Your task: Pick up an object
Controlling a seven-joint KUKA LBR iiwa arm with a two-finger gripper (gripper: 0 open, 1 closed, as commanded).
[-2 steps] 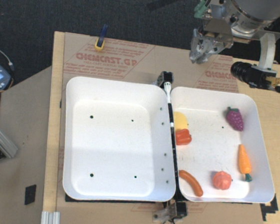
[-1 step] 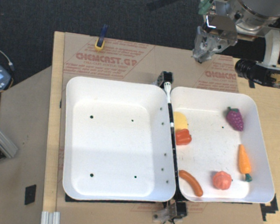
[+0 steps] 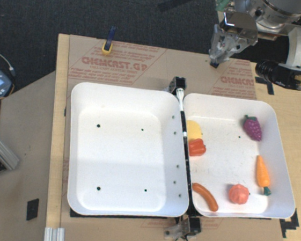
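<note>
Two shallow white plastic bins are set side by side on a brown cardboard sheet (image 3: 147,57): the left bin (image 3: 84,136) and the right bin (image 3: 232,113). The grey two-finger gripper (image 3: 218,60) is seen above the far edge of the right bin, well apart from the toys; whether it is open cannot be told. In the right bin lie a slim orange plastic carrot (image 3: 262,173), an orange-brown sausage (image 3: 205,196), a purple grape bunch (image 3: 253,127), a yellow block (image 3: 193,130) touching a red pepper (image 3: 196,148), and a pink-red round fruit (image 3: 239,194).
</note>
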